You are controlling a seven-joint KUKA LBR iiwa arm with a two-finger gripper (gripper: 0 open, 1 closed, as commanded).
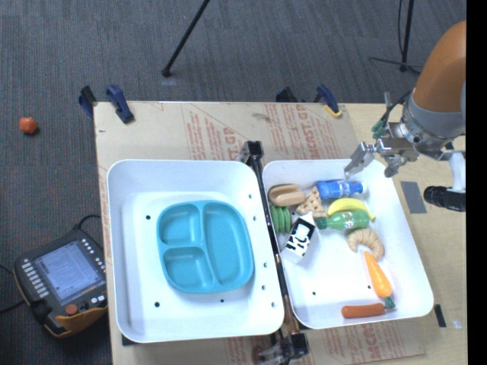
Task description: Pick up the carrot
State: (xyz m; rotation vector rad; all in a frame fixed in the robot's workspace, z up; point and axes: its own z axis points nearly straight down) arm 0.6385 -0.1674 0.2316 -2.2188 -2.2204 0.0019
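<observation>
You are seeing the gripper (374,157) hovering, fingers spread and gripping nothing, over the right bin's (407,226) far right corner, while the carrot (378,275) is lying near its front right corner.

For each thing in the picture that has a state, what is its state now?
gripper: fingers open, above the right bin's far edge, holding nothing
carrot: lying flat in the right bin, not gripped
blue bottle: on its side
green bottle: on its side
blue tray: upright in the left bin
</observation>
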